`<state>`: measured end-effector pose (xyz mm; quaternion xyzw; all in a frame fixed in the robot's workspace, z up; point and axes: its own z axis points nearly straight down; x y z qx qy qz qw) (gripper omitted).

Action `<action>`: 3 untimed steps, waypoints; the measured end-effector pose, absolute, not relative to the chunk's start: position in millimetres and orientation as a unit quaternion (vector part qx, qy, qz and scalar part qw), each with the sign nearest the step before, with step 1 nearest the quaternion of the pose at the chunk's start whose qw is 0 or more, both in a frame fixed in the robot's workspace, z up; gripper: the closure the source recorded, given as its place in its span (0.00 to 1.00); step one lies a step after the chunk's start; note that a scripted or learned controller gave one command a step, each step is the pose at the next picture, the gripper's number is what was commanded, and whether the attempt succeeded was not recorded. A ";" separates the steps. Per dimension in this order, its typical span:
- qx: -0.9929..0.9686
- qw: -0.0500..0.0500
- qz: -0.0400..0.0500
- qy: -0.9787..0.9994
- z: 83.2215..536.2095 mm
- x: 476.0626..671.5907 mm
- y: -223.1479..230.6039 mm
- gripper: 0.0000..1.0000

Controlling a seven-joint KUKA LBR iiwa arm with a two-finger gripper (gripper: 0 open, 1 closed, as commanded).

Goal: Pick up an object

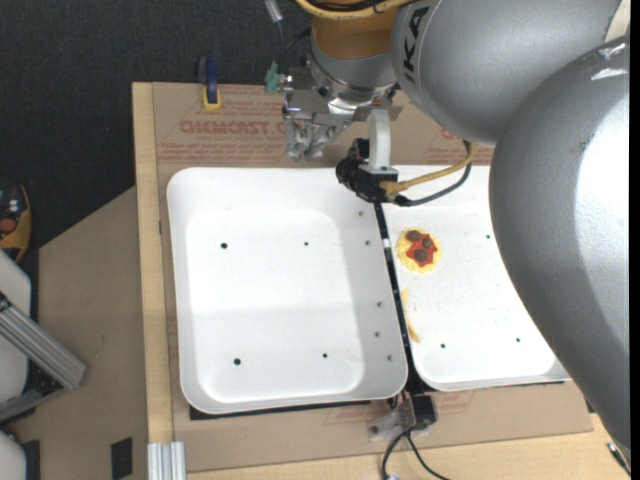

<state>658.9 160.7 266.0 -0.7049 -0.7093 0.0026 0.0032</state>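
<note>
Gripper (312, 140) hovering over far bench edge, jaw state unreadable | toy (418, 249) lying in right bin (470, 363) | left bin (200, 368) sitting alongside

Smooth, matt white plastic bins (270, 298) — brown cardboard bench (160, 268); arm (520, 58) satin grey metal.

Brown bench (250, 133) bears 2 white bins (270, 288), side by side.
</note>
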 end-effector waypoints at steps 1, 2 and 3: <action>-0.707 -0.002 -0.004 -0.708 339.3 667.4 161.7 1.00; -0.705 0.002 0.002 -0.709 275.0 665.1 228.4 1.00; -0.707 -0.002 -0.004 -0.707 350.6 666.8 213.5 1.00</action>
